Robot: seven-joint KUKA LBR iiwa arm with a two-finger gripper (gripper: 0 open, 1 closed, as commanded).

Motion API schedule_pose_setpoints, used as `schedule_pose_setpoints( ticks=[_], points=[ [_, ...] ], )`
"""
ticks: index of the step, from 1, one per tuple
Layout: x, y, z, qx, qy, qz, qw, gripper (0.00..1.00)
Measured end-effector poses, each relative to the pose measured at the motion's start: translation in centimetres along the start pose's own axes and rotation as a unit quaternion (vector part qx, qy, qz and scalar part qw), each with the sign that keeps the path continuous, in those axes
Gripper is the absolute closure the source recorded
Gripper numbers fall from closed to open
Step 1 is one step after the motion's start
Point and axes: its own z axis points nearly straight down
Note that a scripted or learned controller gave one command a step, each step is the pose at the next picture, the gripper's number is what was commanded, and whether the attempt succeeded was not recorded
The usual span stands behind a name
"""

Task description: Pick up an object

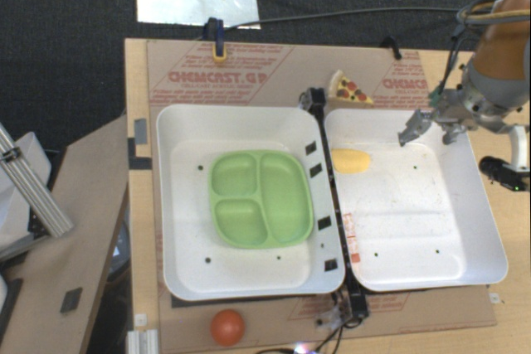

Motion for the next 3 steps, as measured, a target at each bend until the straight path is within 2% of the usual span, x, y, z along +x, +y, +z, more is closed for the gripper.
schedule_pose_setpoints(
  ticks=[1,2,3],
  points=[
    [0.0,0.3,-0.8,-0.007,-0.001,-0.001,1.0000,0.00],
    [-0.8,-0.2,4.0,-0.005,-0.001,0.000,1.0000,0.00],
    [-1.0,0.6,8.4,-0.006,-0.001,-0.001,1.0000,0.00]
  ],
)
